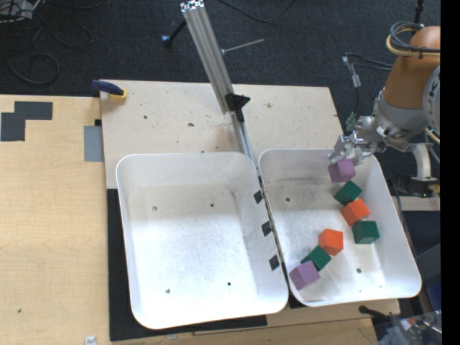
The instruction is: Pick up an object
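Your grey arm with the orange band (412, 70) reaches in from the right, and its two-finger gripper (348, 152) hangs over the far end of the right-hand shallow white bin (402, 264). Directly under the fingertips sits a small purple cube (342, 169), touching or nearly touching them. You can't tell from this angle whether the fingers are clamped on it or merely above it, nor whether it is lifted or resting on the bin floor. Just below it a dark green cube (348, 192) and an orange cube (355, 211) touch in a line, with another green cube (366, 231) just beside. Nearer the front, a second orange cube (330, 241), a green block (316, 258) and a second purple cube (303, 274) form a diagonal chain. The left-hand white bin (129, 192) sits alongside.
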`<state>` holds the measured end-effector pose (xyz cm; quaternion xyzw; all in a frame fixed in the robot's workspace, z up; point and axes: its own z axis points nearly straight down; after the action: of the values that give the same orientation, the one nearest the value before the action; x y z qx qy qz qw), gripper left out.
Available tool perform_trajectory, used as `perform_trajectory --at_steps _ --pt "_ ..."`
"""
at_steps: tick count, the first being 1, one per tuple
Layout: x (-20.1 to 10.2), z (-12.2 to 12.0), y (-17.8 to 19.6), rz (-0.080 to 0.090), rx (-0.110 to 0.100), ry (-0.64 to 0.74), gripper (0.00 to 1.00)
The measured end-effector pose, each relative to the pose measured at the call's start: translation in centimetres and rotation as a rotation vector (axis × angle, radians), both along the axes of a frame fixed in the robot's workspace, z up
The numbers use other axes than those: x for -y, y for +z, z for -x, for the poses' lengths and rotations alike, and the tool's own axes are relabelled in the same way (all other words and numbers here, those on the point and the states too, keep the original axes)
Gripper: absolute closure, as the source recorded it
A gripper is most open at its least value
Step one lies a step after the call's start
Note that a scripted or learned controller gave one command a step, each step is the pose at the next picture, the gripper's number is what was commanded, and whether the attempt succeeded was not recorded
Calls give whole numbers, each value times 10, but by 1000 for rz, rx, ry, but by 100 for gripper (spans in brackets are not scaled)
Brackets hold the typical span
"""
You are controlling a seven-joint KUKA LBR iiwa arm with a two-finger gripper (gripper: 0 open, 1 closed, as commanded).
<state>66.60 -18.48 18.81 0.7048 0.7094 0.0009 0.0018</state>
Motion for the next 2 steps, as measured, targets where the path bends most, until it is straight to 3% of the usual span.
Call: perform_trajectory --at_steps 1,2 --pt "1 -1 48 0 -1 2 100" --pt "-55 1 36 -4 -8 -2 100"
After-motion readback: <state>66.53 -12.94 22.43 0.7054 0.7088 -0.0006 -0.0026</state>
